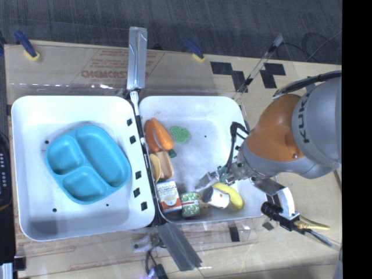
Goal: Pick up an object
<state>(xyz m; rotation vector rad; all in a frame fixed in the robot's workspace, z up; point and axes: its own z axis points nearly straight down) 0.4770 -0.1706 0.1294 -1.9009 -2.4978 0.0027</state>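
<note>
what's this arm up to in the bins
A KUKA arm reaches from the right into the right bin, its gripper low beside a banana. A carrot, a bun and small cartons lie along that bin's left side. The left bin holds a blue divided tray.

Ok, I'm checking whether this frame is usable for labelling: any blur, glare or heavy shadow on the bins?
Camera view: soft overall, small labels on the cartons unreadable; mild glare on the right bin's floor; a soft shadow in the left bin beside the blue tray; the claw near the banana looks blurred.
</note>
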